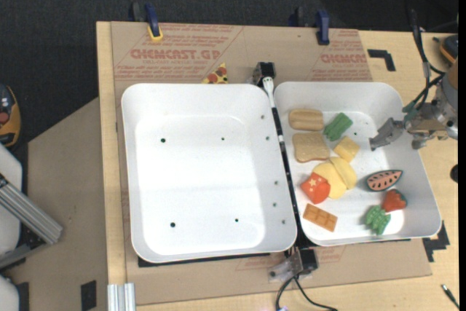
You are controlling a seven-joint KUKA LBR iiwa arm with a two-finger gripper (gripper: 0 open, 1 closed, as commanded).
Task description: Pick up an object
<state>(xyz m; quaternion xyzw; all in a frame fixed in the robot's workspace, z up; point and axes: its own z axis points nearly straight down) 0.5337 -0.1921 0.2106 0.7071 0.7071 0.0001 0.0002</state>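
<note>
Two shallow white plastic bins sit side by side: the left bin (145, 156) and the right bin (386, 102). The right one holds nine toy foods:

- two tan bread pieces (306, 119) (312, 148)
- two yellow pieces (347, 149) (339, 176)
- two green pieces (337, 126) (377, 219)
- one red tomato-like piece (315, 188)
- one orange waffle-like square (320, 217)
- one watermelon slice (384, 180)

Two blue clamps (153, 20) (322, 25) grip the far edge.
</note>
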